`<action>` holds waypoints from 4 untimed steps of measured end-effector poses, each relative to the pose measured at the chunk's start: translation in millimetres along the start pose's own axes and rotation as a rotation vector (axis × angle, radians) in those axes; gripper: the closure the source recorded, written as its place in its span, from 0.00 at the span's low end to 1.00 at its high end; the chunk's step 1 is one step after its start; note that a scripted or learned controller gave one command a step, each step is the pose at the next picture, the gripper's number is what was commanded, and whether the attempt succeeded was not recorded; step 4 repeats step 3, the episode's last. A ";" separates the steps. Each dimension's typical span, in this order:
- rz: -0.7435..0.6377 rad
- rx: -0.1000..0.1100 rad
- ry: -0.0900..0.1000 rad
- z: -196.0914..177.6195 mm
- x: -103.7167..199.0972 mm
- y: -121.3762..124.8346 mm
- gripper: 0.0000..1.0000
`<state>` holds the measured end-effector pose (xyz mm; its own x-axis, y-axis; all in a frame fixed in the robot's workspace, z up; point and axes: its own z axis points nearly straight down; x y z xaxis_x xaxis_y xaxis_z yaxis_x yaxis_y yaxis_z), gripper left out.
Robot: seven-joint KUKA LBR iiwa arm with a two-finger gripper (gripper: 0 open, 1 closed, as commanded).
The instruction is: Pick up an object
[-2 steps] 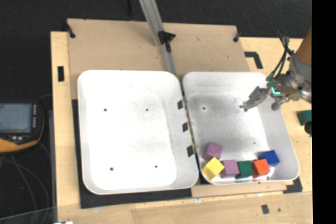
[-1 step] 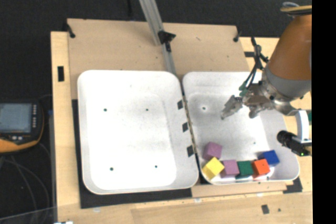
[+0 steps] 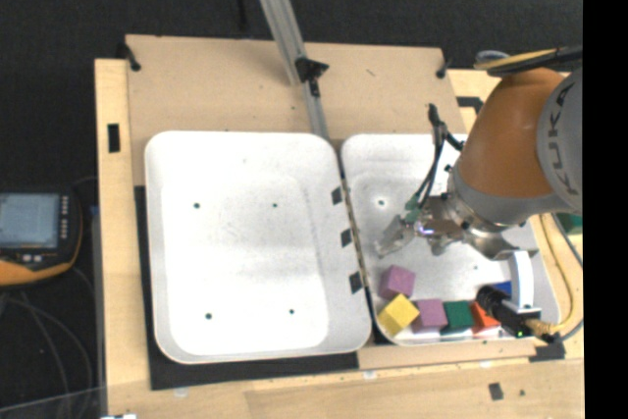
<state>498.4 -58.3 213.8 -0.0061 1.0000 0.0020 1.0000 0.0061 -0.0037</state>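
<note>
plastic blocks lie clustered along the near edge of the right bin [image 3: 392,157]: a yellow block [image 3: 399,313] at the left end, then a pale purple block [image 3: 430,315], a green block [image 3: 458,316] and an orange-red block [image 3: 484,318], with a blue piece [image 3: 497,291] partly hidden behind black hardware at the right. one step farther in, a purple block [image 3: 397,282] sits apart from the row, touching or just beside the yellow one; the contact cannot be resolved.

farther still, the gripper [image 3: 417,229] hangs over the bin floor, above and slightly right of the purple block in the view. that block lies toward the near edge from the fingertips, close by, and is the nearest candidate. it looks like a small cube with no clear long axis, matte, one face up, corners turned slightly to the bin wall.

the finger spread cannot be told; the metal parts blur together under the wrist. nothing is visible between them, so no hold is claimed.

beyond, the left bin [image 3: 245,240] sits alongside, and a grey rail [image 3: 280,10] crosses the bench top.
</note>
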 end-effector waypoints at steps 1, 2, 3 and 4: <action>-0.003 -0.002 0.001 18.7 76.3 -13.8 0.00; 0.009 -0.009 -0.002 6.8 70.8 -11.6 1.00; -0.003 -0.008 -0.001 15.2 138.9 68.4 1.00; -0.003 -0.008 -0.001 15.2 138.9 68.4 1.00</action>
